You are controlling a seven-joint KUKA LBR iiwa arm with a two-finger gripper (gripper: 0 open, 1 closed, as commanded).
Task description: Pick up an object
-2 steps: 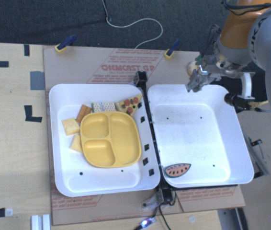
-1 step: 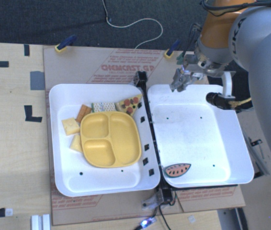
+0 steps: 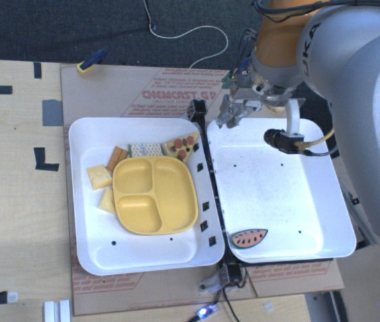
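tool (image 3: pixel 232 116): over far-left corner of right bin (image 3: pixel 324 200), finger state cannot tell | watermelon slice (image 3: pixel 248 237): near-left corner of right bin, well apart from tool | yellow plate (image 3: pixel 155 194): left bin (image 3: pixel 82 180), crackers (image 3: pixel 100 177) beside its left edge
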